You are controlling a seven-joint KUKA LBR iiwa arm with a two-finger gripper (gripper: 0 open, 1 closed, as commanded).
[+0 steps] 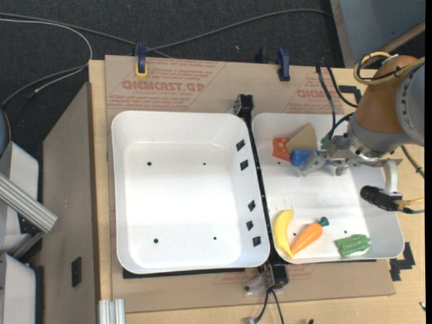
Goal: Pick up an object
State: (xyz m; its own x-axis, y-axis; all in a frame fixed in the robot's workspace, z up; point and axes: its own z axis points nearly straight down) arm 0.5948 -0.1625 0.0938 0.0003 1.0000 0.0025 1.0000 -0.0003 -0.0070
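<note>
Red block, blue piece and tan wedge clustered right of centre, yellow banana, orange carrot, small teal piece and green object lying lower right

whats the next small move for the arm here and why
Probably a short push toward the blue block before any lift. The tool sits right beside it in the right bin, near the red block and tan wedge, but nothing shows between its fingers.
</note>
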